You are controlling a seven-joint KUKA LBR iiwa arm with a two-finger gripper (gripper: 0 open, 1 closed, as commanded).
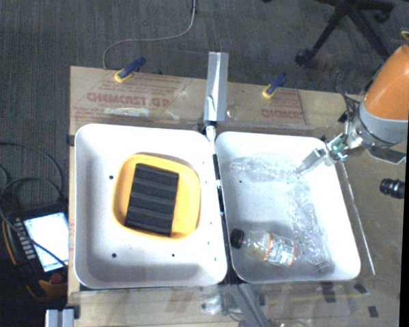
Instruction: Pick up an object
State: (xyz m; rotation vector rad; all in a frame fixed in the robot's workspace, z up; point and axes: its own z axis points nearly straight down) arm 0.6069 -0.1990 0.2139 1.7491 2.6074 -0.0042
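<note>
My gripper (319, 157) poised over the right bin's (348, 221) far right corner, fingers' state impossible to tell, clear bottle (268, 246) lying near that bin's front wall, yellow-and-black block (155, 196) in the left bin (93, 208).

Rt bin (225, 194) centre open; bottle (267, 246) near front.

Your gripper (319, 157) hangs over the right bin (348, 221), upper right of frame. A clear bottle (268, 247) lies lower down; the yellow tray (158, 194) fills the left bin (93, 208).
</note>
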